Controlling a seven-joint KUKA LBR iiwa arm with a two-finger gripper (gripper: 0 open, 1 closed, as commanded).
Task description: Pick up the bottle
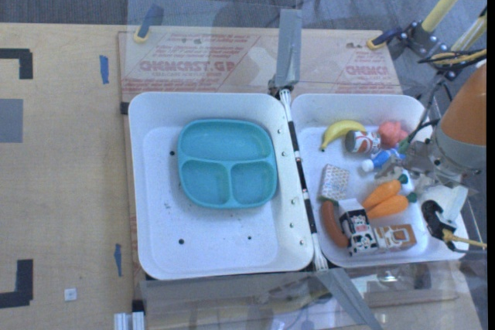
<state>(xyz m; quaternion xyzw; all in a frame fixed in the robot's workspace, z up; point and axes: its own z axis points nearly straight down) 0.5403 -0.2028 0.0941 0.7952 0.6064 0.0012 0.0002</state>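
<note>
The bottle (380, 160) is small, blue and white, and lies on its side in the right bin (309, 137), between a can (360, 141) and two carrots (385, 199). My gripper (411, 163) hangs low over the bin's right part, right beside the bottle's blue end. The grey arm with its orange band (468, 120) comes in from the right above it. The wrist hides the tool's tips, and whether it touches the bottle is unclear.
The right bin also holds a banana (341, 131), a red toy (393, 133), a patterned packet (335, 182), a sausage (332, 222) and small boxes (377, 234). A teal divided plate (227, 163) lies in the left bin (147, 166).
</note>
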